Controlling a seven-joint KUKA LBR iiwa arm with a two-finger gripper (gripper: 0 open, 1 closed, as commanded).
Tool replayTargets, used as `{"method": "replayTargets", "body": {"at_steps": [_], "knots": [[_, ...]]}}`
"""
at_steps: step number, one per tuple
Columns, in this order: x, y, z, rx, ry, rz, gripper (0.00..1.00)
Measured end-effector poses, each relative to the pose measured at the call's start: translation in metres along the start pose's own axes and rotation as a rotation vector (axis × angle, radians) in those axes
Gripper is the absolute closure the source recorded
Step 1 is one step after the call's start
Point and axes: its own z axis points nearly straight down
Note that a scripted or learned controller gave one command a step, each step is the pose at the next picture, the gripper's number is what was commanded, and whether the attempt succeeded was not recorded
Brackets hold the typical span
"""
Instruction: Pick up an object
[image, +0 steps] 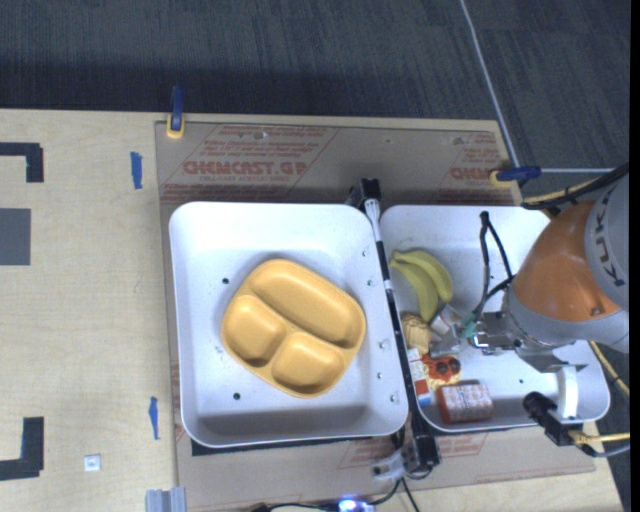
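Camera view looks down on a bench (80, 330) with two white bins side by side. The left bin (200, 240) holds a big yellow tray (292, 326) with three hollows in it. The tray lies near the middle of the bin, turned a little, and nothing sits on top of it.

The right bin (520, 225) has the small things, all bunched along its left side. A bunch of yellow bananas (425, 280) lies near the top of that side, just beside the wall between the bins. Below the bananas is a little pile of food packs (425, 345) — too jumbled to name one by one. Near the front edge lies a small reddish-brown box (465, 401), just beside the pile.

The arm (575, 275) comes in from the right, grey with a fat orange band, and hangs over the right bin. Its gripper (470, 333) points left, toward the pile, and its tip sits right by the packs — just below the bananas. The tip is small and mixed in with the clutter, so you cannot tell whether it is open or closed, or whether it has hold of anything.
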Motion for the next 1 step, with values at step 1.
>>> {"method": "replayTargets", "body": {"at_steps": [1], "knots": [[0.0005,0.0,-0.0001,0.0,-0.001,0.001,0.0]]}}
